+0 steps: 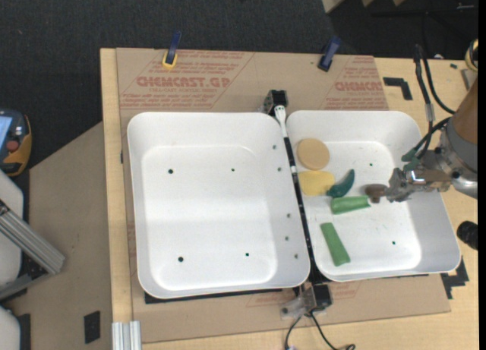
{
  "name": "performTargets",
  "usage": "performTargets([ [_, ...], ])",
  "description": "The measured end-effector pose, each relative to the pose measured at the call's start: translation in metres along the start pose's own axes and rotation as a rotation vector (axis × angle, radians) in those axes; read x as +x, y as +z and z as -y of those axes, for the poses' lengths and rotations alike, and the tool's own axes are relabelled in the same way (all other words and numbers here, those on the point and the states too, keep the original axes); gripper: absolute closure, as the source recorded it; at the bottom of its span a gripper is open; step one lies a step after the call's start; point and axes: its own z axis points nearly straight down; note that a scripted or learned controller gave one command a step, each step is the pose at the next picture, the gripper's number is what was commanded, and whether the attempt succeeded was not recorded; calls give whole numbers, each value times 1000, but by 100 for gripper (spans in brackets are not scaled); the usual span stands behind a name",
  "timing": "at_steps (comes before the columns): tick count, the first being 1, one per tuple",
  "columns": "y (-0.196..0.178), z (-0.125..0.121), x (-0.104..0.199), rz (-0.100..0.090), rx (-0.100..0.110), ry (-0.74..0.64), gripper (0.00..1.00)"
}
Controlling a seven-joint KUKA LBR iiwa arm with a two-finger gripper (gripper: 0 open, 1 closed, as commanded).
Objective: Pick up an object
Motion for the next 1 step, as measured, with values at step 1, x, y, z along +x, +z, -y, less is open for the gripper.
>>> performTargets([
  [1, -38, -8, 101, -1, -12, -16, 100],
])
